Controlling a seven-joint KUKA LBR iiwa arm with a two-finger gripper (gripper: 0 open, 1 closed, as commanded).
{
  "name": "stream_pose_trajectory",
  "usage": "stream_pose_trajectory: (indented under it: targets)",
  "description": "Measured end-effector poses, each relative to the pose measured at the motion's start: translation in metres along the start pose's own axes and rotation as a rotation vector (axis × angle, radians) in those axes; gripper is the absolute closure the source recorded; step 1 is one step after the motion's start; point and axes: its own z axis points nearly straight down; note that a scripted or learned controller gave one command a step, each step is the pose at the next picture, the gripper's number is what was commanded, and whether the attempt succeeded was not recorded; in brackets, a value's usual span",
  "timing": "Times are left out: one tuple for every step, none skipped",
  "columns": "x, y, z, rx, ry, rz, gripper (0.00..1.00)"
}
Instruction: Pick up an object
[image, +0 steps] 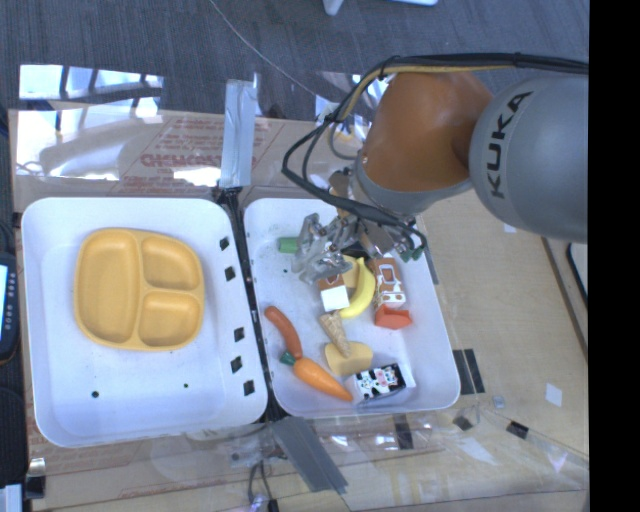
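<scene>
The bench (520, 330) is pale wood, with a taped cardboard sheet (180, 150) at its far edge and dark grey carpet (120, 35) beyond at twelve o'clock. Two white bins sit side by side on it: the left bin (50, 330) holds one yellow divided plate (140, 288), and the right bin (440, 350) holds the toy food. The grey arm (530, 140) with its orange band (425, 125) reaches in from three o'clock, and its metal tool (322, 250) hangs low over the upper middle of the right bin; how far its fingers are spread cannot be made out, and nothing is seen between them. Just at four o'clock from the tool lies one banana (362, 287), its long axis running from one o'clock to seven o'clock, touching a small white block (334, 297). Beside it at three o'clock stands one orange carton (391, 297). Lower lie one red sausage (282, 331), one carrot (320, 376) pointing toward four o'clock, one cheese wedge (345, 355) and one black-and-white box (380, 382). One small green piece (288, 243) lies at nine o'clock from the tool.
</scene>
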Motion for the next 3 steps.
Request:
stream_pose_trajectory:
  targets:
    - [0.085,-0.026,0.032,-0.002,0.01,0.354,1.0]
    - [0.031,0.008,0.003,-0.002,0.006,0.404,1.0]
    - [0.07,-0.044,-0.025,-0.002,0.004,-0.341,1.0]
